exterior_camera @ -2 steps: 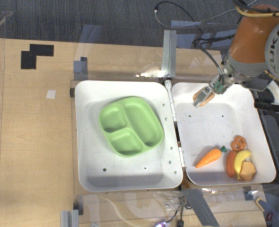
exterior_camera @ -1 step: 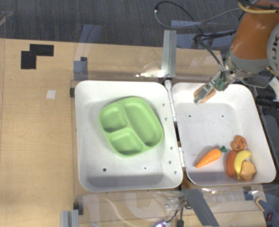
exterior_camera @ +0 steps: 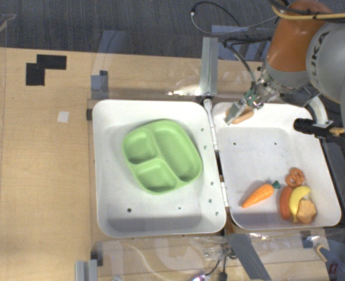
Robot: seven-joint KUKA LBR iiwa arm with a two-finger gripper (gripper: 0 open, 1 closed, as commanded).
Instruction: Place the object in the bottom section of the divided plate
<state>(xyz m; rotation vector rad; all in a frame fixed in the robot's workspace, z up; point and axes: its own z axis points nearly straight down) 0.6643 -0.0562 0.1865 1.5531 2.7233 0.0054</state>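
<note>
Arm [exterior_camera: 313, 45] comes in from the right, grey w/ orange band, wrist over the top edge of the right bin [exterior_camera: 260, 157]. Gripper [exterior_camera: 242, 111] hangs near that bin's top-left corner, close to the divider between the 2 bins. Its fingers are closed on a small tan-orange item [exterior_camera: 243, 116], poss. a bread-like toy food; too small to tell exactly what. The item sits tilted between the fingertips, above the bin floor.

Green plate [exterior_camera: 161, 155] lies in the left bin [exterior_camera: 111, 186], roughly centred, turned at an angle. It has 3 sections: 1 large on the right side, 2 smaller on the left & bottom. The plate is well apart from the gripper, across the divider.

Right bin, bottom-right area: carrot [exterior_camera: 259, 195] lying tilted, green top toward the right. Just beside it a cluster in the corner: pretzel [exterior_camera: 295, 176] at top, banana [exterior_camera: 298, 195] below it, a red-orange piece [exterior_camera: 285, 204] at the banana's left, a tan chunk [exterior_camera: 306, 211] at the bottom. The cluster pieces touch each other.
</note>
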